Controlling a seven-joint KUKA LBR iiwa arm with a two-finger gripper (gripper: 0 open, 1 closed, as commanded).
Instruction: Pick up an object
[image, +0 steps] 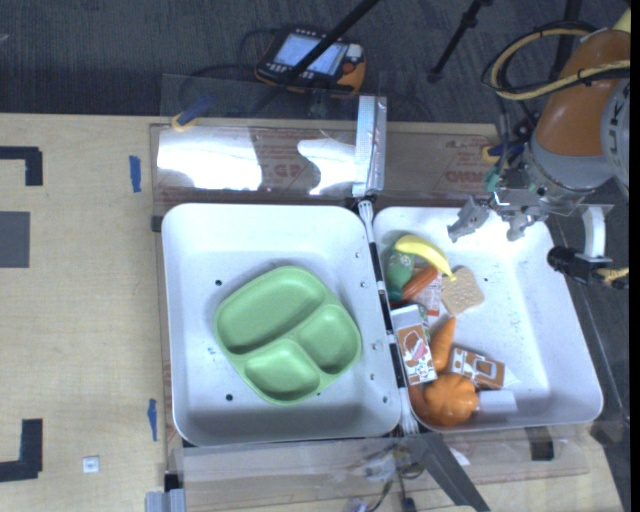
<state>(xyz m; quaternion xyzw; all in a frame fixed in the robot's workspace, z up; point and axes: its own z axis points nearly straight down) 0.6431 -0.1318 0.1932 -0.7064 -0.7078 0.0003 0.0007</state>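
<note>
Pale wooden bench, carrying two white bins side by side. Left bin: a green divided plate, alone. Right bin: toys heaped against the shared wall, so easiest reached from the open side — banana on top, cracker just beside, carton and orange fruit toward the near rim. Gripper hanging above the far rim of the right bin, apart from the heap, jaws spread and grasping nothing.

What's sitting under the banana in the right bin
The banana lies on a pile at the right bin's left side, over a green item and beside a tan slice. What lies deeper beneath is covered.
</note>
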